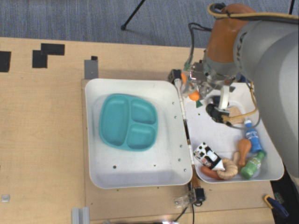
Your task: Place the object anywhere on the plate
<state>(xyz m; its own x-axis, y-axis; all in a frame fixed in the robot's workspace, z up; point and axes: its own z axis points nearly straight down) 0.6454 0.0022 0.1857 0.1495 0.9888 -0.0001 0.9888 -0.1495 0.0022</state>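
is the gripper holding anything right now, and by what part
Cannot be told: the gripper sits low in the right bin beside a small orange object.

- Divided plate: teal all over, three compartments in one shade.
- Left bin and right bin: plain white.
- Bench: light tan wood, with black block marks near its far left edge.
- Floor: blue-grey carpet.
- Arm: grey, with an orange band.
- Small object beneath the wrist: orange.
- Bottle: blue with a white label.
- Second bottle: green.
- Toy: black and white patches, cow-like.
- Drumstick-shaped toy: orange-brown.
- Curled toy: beige.
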